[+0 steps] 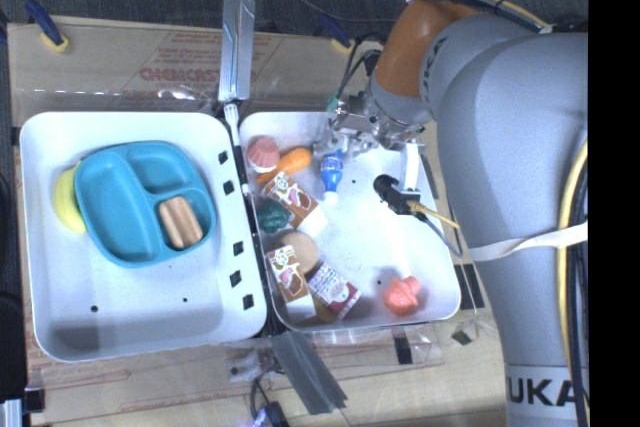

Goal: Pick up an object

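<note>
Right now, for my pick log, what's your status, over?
Gripper low over right bin, far end. Small blue toy at its tip, grasp unconfirmed. Orange carrot close beside the blue toy.

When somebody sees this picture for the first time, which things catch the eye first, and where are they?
The large grey arm reaches in from the right, its gripper above the top end of the right bin, beside a small blue and white item. In the left bin lies a bright blue divided plate with a brown roll in its lower right compartment.
</note>
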{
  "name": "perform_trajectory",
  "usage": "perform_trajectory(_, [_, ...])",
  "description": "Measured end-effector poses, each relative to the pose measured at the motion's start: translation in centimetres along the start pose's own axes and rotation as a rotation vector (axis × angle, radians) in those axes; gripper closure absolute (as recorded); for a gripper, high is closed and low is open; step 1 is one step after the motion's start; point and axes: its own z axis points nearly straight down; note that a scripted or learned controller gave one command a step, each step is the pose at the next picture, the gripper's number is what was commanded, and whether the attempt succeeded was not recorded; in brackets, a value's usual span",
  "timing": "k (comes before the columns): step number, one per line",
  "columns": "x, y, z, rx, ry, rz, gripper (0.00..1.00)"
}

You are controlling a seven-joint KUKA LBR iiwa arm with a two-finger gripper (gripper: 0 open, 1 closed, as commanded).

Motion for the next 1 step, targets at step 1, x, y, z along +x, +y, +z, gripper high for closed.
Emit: perform_trajectory(1, [3.27, -1.46, -9.46, 0.012, 0.0, 0.105, 1.0])
